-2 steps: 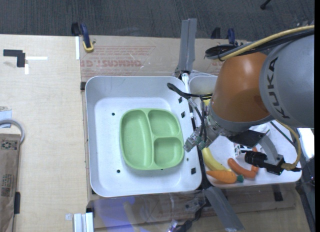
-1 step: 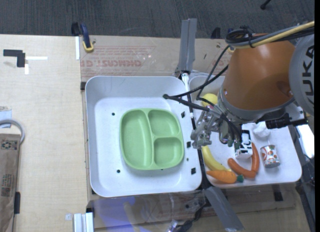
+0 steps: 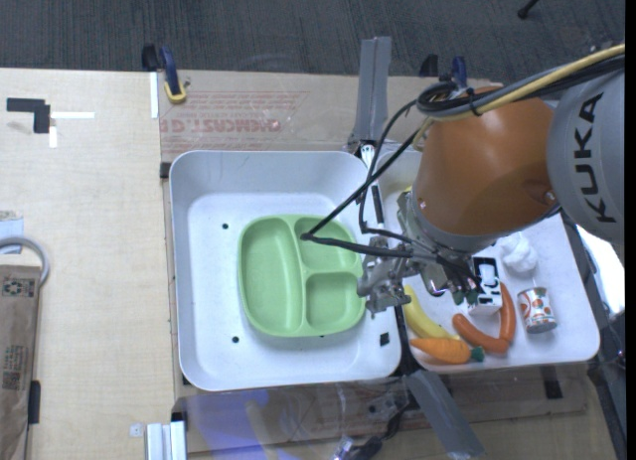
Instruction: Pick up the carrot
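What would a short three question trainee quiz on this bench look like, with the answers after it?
1. True or false: the carrot lies in the left bin.
2. Which colour is the divided tray: A green, B blue, C red?
3. Which yellow fruit lies beside the carrot?

Key: 1 false, it lies in the right bin. 2 A. 3 the banana.

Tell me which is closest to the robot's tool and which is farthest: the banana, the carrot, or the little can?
From the tool, in the camera view:
1. Banana, just right of it in the right bin.
2. Carrot, lower right, near the bin's front edge.
3. Little can, far right of the bin.
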